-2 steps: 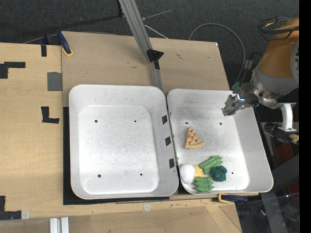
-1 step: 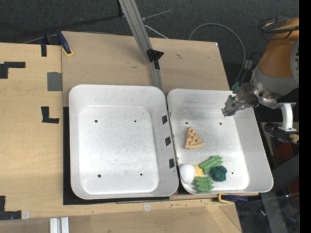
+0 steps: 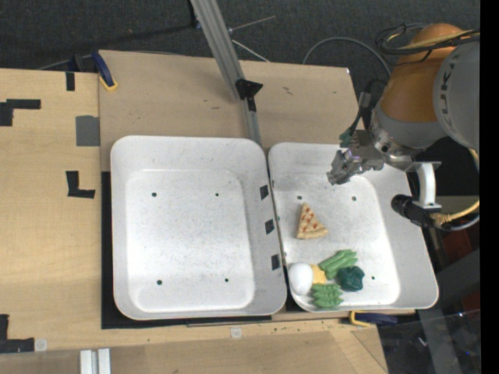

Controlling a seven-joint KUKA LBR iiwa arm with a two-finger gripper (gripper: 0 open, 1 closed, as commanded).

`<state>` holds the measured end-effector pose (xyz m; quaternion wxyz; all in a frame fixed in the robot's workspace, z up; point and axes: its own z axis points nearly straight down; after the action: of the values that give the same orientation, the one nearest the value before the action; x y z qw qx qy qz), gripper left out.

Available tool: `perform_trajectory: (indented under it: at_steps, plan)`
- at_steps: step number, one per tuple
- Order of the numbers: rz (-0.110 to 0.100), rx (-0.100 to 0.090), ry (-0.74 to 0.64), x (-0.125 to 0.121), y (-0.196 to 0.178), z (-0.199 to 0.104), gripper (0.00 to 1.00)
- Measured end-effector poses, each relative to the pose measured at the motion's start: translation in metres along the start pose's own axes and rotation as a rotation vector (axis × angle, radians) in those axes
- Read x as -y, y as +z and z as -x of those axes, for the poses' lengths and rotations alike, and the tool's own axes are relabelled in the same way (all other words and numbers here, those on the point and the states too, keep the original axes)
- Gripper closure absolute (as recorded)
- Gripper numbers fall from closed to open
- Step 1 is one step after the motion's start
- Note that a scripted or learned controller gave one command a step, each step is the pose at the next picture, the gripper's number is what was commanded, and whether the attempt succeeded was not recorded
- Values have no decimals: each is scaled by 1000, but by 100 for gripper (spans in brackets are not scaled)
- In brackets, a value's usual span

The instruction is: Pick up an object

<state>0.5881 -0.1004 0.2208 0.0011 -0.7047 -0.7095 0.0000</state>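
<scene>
the end effector (image 3: 341,171) hangs over the right bin (image 3: 405,232), near the bin's far edge and a bit toward its right side. it looks small and dark from up here, and i cannot tell how far it is open. nothing can be seen in its grip. the grey arm (image 3: 460,84) with its orange band (image 3: 417,76) comes in from the right, over the far right corner of that bin.

nearest to the end effector is a pizza slice toy (image 3: 310,223). it lies flat in the middle of the right bin, toward the left wall, well apart from the end effector.

the other toys sit bunched in the near left corner of the right bin. a white egg (image 3: 300,274) is right by the left wall. a small yellow piece (image 3: 318,273) touches it. a long green veggie (image 3: 337,262) lies just past that, tilted. a dark green lump (image 3: 351,279) sits beside it, and a lighter green leafy piece (image 3: 327,295) is closest to the near edge.

the left bin (image 3: 187,224) sits just beside the right one, touching along the middle. both bins rest on the tan worktop (image 3: 47,209). a grey metal pole (image 3: 222,41) leans across the far edge of the worktop, down to where the two bins meet. black tape marks (image 3: 76,185) are stuck on the worktop's left part.
</scene>
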Motion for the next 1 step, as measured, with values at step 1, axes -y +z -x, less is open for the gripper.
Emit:
perform_trajectory:
  at_steps: [1]
  plan:
    - [-1,-1,-1,1,4,-62,100]
